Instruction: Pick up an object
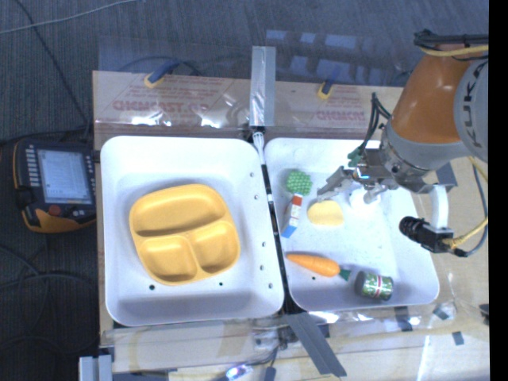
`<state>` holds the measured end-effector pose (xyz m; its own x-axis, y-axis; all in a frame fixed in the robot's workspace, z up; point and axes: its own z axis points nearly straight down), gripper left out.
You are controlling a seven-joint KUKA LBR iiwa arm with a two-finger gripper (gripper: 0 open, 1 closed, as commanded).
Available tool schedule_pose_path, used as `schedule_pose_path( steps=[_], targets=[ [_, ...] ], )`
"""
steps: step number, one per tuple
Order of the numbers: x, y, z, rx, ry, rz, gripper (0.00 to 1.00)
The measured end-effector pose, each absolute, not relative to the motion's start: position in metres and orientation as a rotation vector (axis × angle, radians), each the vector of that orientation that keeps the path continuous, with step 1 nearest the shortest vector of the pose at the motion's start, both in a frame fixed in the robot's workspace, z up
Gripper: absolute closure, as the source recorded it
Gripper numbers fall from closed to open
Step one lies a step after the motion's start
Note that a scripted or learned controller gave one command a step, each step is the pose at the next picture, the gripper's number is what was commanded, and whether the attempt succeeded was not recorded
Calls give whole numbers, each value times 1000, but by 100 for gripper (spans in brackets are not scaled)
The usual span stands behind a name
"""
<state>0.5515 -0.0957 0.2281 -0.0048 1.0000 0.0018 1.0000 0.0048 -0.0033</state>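
Camera view looks down at a slant on the desk point(119, 105), where two shallow white bins sit side by side. Left bin point(115, 236) carries a yellow divided tray point(184, 232), lying flat near its middle with three compartments facing up. Right bin point(413, 280) carries the loose items: a green knobbly ball point(298, 182) near the far left corner, a small white tube with red and blue ends point(293, 215) just below it along the left wall, a pale yellow rounded object point(325, 213) just right of the tube, an orange carrot point(313, 265) lying crosswise nearer the front, and a dark green can point(373, 285) on its side just beside the carrot's leafy end. The grey arm with its orange band point(429, 98) reaches in from the right over the far right part of this bin. The tool point(349, 182) hangs low at the wrist's left side, above and slightly right of the pale yellow object; its fingers look spread apart, and nothing can be seen between them. Whether a fingertip touches the yellow object cannot be told from this angle. A black cylindrical fitting point(421, 232) juts out below the wrist over the bin's right side. On the floor left of the desk lies a handheld control pendant point(54, 182) with a lit screen, and dark cables trail across the carpet.
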Motion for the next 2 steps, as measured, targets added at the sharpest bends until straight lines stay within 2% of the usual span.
schedule_pose_path(
  steps=[1,2],
  targets=[
    [555,-123,94,-2207,-2235,-2,0],
    [616,-147,90,-2204,-2253,-11,0]
  ],
)
